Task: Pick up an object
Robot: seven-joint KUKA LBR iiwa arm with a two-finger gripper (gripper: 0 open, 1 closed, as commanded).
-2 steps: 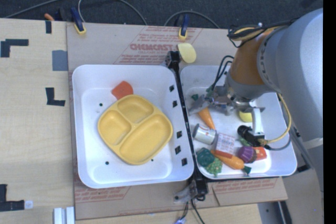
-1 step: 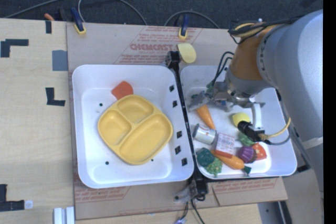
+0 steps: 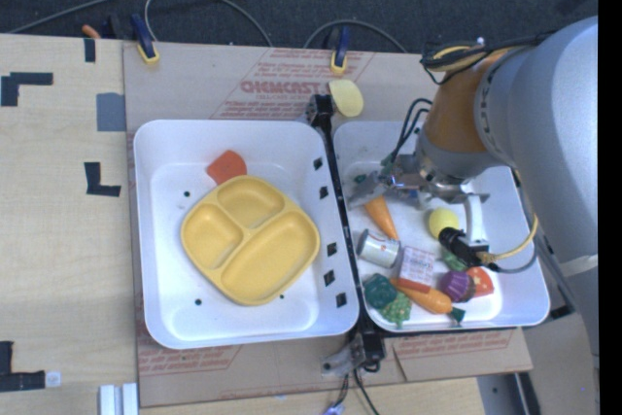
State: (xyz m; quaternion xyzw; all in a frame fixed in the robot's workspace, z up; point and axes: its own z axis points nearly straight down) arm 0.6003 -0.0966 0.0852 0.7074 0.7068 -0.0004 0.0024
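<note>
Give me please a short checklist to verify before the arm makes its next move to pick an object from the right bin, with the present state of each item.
1. Objects available in the right bin: ok; an orange carrot, a small can and a green toy lie there.
2. Gripper above the right bin: ok, near the bin's upper left part.
3. Fingers open or shut: cannot tell.
4. Object between the fingers: cannot tell.
5. Nearest target: carrot, just below the gripper: ok.
6. Yellow tray in the left bin, away from the arm: ok.
</note>
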